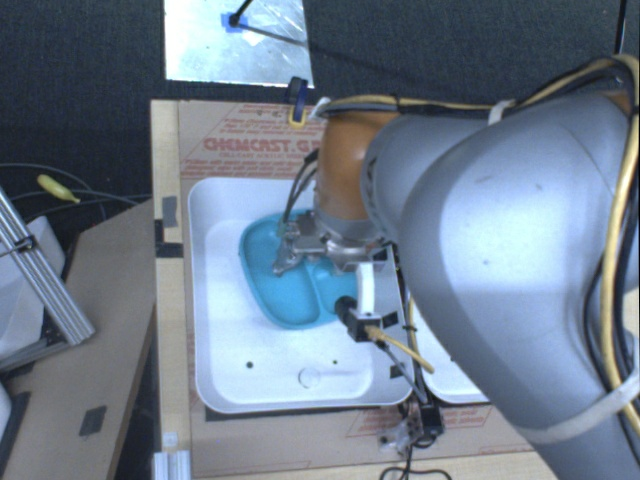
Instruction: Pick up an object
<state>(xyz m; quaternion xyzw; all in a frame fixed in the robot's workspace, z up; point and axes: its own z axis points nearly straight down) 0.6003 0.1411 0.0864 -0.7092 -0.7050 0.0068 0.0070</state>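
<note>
A blue, smooth, shallow dish-shaped object (272, 293) lies in the left white bin (215, 373), toward its middle and right side. My gripper (291, 252) hangs under the orange-banded wrist, right over the blue object's upper part and low against it. The wrist and the big grey arm hide how the gripper meets the object. A small pale round thing (310, 376) rests on the bin floor near the front rim.
The arm covers most of the right bin (458, 390), of which a front corner shows. Printed cardboard (250, 143) lies under and behind the bins. A shiny foil sheet (235, 23) sits at the back, and aluminium rails (40, 283) stand at the left.
</note>
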